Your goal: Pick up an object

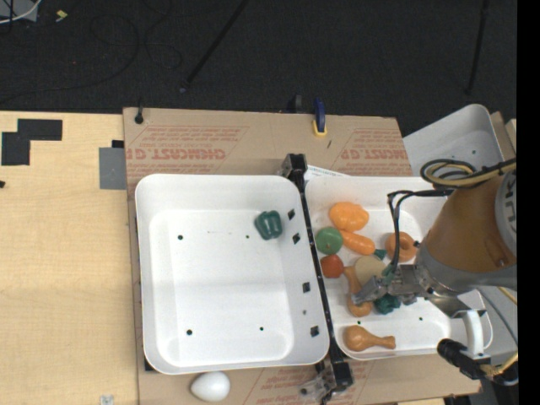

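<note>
Orange-banded arm [468, 226] hides part of the right bin [405, 344] — fingers [377, 292] unreadable among crowded toys [354, 243].

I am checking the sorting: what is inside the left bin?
The left bin holds one green pepper near its far right side. Nothing covers the bin's floor.

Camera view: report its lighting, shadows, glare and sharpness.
Camera view: even overhead light, with the floor at the top nearly black; the left bin is bright white but not blown out, its rim casting only a soft shadow; the green pepper reads fairly crisply; the pile around the gripper in the right bin is soft and hard to separate.
</note>
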Controlling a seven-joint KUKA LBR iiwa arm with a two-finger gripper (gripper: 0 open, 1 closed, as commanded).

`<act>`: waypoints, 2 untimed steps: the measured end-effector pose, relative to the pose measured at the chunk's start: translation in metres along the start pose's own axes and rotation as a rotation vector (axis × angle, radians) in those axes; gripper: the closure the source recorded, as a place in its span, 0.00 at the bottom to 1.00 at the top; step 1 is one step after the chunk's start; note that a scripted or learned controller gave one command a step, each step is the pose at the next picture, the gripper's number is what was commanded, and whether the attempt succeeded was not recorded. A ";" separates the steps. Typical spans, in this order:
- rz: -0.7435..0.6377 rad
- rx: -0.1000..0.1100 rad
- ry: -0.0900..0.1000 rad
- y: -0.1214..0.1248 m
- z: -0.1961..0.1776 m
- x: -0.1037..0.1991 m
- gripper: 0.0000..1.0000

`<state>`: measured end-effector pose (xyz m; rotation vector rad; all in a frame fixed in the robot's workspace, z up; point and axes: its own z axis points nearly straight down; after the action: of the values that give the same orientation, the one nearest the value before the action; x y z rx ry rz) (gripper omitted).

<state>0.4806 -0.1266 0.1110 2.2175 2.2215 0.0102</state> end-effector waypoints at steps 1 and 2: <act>0.000 0.006 -0.002 0.040 0.024 0.008 0.00; 0.002 0.008 -0.003 0.057 0.024 -0.023 0.00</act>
<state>0.5374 -0.1492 0.0875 2.2219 2.2216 -0.0018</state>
